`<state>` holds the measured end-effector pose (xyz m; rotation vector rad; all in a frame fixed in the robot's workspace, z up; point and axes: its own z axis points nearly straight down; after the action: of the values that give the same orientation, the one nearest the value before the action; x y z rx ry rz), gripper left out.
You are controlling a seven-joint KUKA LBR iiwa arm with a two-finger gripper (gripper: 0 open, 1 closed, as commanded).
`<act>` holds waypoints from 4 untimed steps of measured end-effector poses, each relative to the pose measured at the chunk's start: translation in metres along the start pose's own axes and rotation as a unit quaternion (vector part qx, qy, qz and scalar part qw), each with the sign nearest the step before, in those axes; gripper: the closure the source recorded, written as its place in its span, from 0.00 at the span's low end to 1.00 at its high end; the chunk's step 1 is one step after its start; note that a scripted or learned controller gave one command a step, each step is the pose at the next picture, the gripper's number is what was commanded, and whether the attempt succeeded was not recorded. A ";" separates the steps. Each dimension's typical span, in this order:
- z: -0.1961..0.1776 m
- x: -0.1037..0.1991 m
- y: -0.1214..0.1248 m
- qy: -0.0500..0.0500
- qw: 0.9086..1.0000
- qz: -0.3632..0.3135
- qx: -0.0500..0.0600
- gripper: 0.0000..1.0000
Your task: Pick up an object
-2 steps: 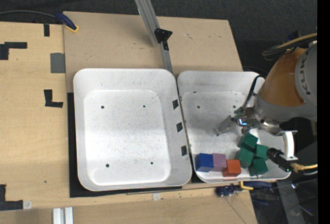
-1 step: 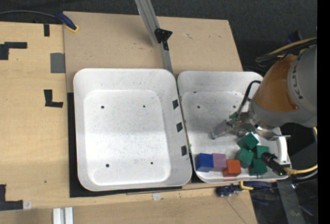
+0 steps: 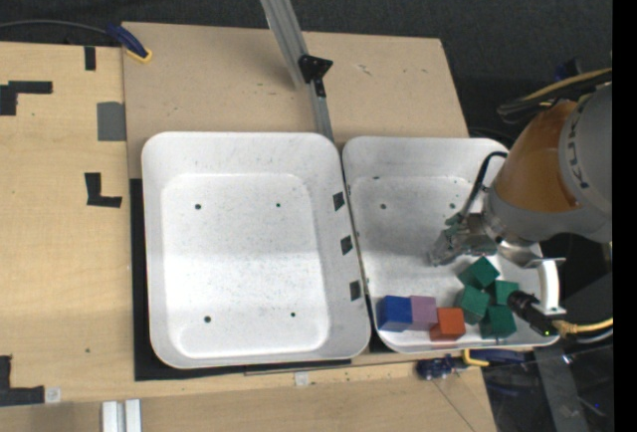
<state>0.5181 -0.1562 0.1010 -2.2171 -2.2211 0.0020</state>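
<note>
Bench-top right bin (image 3: pixel 398 171): the gripper (image 3: pixel 450 247), whose opening cannot be told, hovers at eleven o'clock from crowded green blocks (image 3: pixel 484 289); it may nudge them.

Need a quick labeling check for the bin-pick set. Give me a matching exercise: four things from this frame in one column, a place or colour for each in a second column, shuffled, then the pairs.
Things:
1. blue block
2. orange block
3. gripper
4. left bin

Places:
A. over the floor of the right bin, up from the blocks
B. leftmost in the row along the right bin's near wall
C. on the side away from the arm
D. between the pale purple block and the green blocks

Pairs: 1-B, 2-D, 3-A, 4-C
</note>
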 end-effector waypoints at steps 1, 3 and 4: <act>-0.055 -0.005 0.009 -0.001 1.000 0.000 -0.003 1.00; -0.147 0.001 0.005 -0.001 1.000 0.000 -0.003 1.00; -0.148 0.045 0.013 0.000 1.000 -0.002 -0.002 1.00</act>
<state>0.5316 -0.1110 0.2487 -2.2144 -2.2273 -0.0014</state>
